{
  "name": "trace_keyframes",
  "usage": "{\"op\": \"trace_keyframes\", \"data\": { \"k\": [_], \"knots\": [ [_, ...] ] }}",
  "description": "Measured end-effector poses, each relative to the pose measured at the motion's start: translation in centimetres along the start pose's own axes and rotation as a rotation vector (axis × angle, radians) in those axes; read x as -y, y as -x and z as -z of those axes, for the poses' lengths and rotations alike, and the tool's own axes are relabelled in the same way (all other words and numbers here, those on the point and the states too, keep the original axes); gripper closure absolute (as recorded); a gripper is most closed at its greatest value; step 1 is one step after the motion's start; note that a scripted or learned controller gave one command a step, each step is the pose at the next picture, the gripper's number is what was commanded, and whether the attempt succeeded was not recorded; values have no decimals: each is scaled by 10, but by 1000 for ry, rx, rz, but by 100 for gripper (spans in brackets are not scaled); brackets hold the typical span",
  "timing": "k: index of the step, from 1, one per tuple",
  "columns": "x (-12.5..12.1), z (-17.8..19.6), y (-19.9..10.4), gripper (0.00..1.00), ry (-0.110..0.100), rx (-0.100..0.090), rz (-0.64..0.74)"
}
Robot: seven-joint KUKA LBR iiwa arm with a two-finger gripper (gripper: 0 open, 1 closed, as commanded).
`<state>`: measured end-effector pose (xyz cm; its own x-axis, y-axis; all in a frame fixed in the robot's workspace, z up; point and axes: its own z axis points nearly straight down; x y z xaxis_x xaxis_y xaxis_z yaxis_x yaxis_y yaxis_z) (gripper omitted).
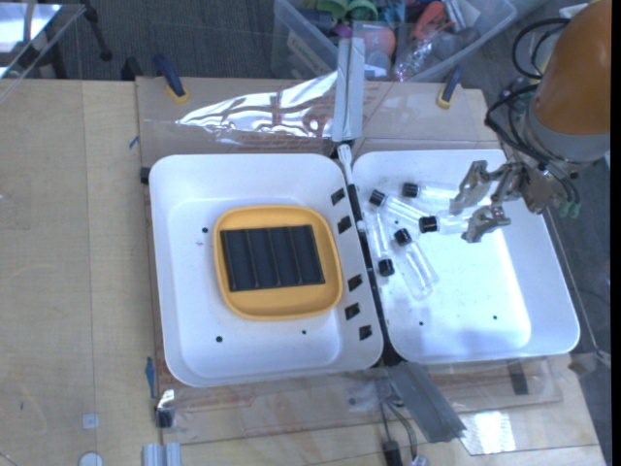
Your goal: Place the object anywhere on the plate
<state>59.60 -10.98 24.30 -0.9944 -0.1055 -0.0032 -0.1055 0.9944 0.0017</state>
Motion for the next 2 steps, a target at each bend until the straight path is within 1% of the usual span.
{"op": "trace_keyframes", "data": {
  "k": [1,2],
  "knots": [
    [0,25,-8,100,-2,6,276],
    [-41,21,-17,100,1,0,475]
  ]
}}
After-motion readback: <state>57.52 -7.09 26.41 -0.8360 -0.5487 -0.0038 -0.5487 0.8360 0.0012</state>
